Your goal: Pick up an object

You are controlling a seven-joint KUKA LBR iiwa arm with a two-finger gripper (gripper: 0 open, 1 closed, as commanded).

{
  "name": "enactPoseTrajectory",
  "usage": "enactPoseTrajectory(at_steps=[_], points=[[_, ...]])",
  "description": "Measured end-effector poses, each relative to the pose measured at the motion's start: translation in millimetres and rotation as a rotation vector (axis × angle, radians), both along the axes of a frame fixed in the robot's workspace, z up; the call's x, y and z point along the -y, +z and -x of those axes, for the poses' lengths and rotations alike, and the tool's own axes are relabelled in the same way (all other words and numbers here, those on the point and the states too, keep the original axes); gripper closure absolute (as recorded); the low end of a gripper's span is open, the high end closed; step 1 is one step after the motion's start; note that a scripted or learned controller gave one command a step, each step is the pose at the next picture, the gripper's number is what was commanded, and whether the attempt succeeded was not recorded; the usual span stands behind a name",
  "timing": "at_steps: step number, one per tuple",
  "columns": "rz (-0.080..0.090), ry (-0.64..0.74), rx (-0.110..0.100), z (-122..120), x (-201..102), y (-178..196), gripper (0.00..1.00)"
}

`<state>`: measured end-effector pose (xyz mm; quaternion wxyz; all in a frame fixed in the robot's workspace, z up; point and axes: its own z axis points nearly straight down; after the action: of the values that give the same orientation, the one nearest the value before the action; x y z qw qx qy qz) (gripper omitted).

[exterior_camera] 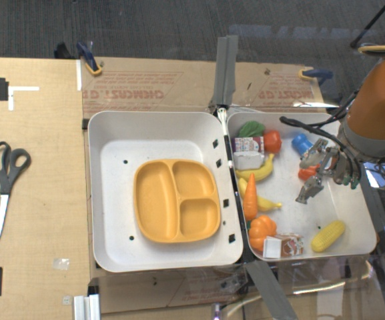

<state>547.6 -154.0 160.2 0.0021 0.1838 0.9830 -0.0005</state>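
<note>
End effector (310, 191) hangs over the right bin (359, 209), w/ a small red toy (307, 173) just beside it; can't tell if it's clenched. Yellow corn (327, 236) lies near that bin's front wall.

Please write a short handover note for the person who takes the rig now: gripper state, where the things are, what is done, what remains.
Gripper: above the right bin, nothing visibly between its fingers.
Things: right bin holds the corn, carrot, banana, tomato and a blue item. Left bin holds a yellow divided tray.
Done: no pick yet.
Left: grasp one object and lift.
</note>
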Motion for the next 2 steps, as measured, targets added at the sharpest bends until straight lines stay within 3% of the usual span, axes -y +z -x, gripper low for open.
enactPoseTrajectory(at_steps=[1,2], points=[[0.000,-0.046,0.000,-78,-13,-67,0.00],[0.000,-0.103,0.000,-9,57,-67,0.00]])
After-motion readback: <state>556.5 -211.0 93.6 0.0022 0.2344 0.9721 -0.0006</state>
